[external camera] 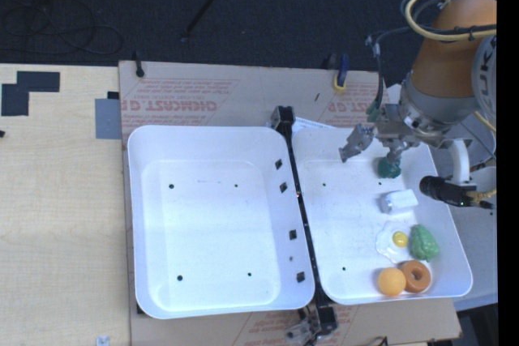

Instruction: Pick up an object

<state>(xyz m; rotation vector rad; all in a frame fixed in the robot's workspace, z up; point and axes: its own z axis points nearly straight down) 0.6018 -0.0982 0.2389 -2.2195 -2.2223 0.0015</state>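
My gripper (371, 153) hangs over the back of the right bin (349, 288), its two grey fingers spread apart and open, with nothing between them. A small teal object (389, 168) sits on the bin floor right at the tip of the right-hand finger (392, 150). In front of it lies a small white and grey piece (398, 201). Farther forward are a fried egg toy (394, 241), a green leafy piece (423, 242), an orange ball (391, 281) and a brown doughnut (417, 276).
The left bin (142, 174) stands beside the right one, with a black divider strip (293, 207) between them. The objects cluster along the right bin's right side. Cardboard lies under both bins.
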